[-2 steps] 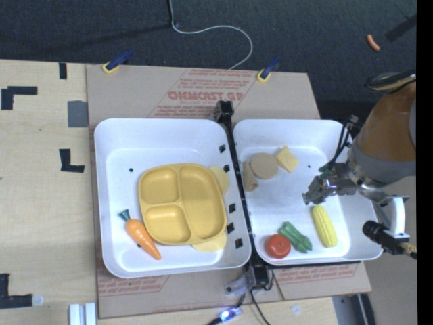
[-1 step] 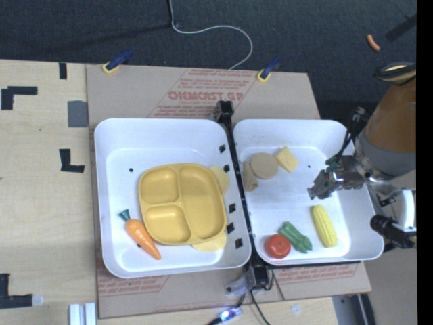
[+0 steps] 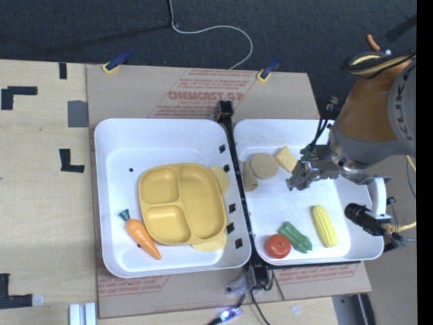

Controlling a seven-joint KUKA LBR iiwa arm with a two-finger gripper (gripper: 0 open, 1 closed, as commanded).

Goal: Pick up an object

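— Wooden surface (image 3: 40, 181) first, with a brown cardboard sheet (image 3: 203, 93) on it under both bins; where does the arm stand over all that?

— Grey arm with its orange band (image 3: 369, 110) comes in from the right, and the pincer (image 3: 303, 177) hangs over the right bin (image 3: 352, 252), in that bin's upper middle. I cannot tell how far its fingers are parted, and I see nothing gripped between them.

— And the left bin (image 3: 108, 147)?

— It lies well to the left of the pincer. It carries a yellow divided plate (image 3: 181, 203), the biggest object there, and an orange carrot (image 3: 142, 237) just beside the plate's lower left edge, far from the pincer.

— What sits close to the pincer?

— A round tan bun-like piece (image 3: 263, 166) lies just to its left, and a pale yellow wedge (image 3: 286, 159) sits up and to the left, nearly touching the fingers. Whether they do touch, I cannot tell.

— Below it?

— A yellow corn cob (image 3: 325, 225) lies below and slightly right. A green pepper or pod (image 3: 295, 236) lies below, and a red tomato (image 3: 277, 247) just beside that, at the bin's lower edge.
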